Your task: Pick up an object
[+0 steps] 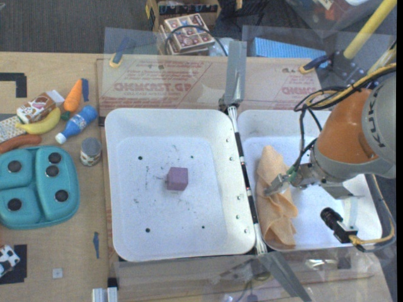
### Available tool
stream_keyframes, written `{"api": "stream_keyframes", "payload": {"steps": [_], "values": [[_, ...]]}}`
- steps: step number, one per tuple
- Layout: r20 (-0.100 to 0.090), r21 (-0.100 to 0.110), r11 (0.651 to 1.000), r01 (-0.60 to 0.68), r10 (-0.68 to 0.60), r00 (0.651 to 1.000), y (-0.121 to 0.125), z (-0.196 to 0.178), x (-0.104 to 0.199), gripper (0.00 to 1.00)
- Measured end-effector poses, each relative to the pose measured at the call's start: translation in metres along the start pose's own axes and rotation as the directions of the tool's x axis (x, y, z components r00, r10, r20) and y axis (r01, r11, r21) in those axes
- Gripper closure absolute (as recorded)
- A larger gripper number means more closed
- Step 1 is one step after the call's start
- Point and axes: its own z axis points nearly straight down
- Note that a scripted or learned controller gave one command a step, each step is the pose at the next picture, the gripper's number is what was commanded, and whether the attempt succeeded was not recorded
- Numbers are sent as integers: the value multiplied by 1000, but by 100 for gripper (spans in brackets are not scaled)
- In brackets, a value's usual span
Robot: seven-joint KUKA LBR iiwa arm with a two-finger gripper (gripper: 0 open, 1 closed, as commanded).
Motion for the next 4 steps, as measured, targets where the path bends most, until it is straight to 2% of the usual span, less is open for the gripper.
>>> {"api": "stream_keyframes", "payload": {"steps": [1, 2, 3, 4], "values": [[3, 2, 1000, -27, 27, 1000, 86, 1, -12, 0], [0, 3, 1000, -30, 30, 1000, 36, 1, 6, 0], [-1, -1, 1000, -28, 28, 1000, 38, -10, 7, 100], [-4, 14, 976, 216, -216, 976, 100, -115, 14, 100]]}}
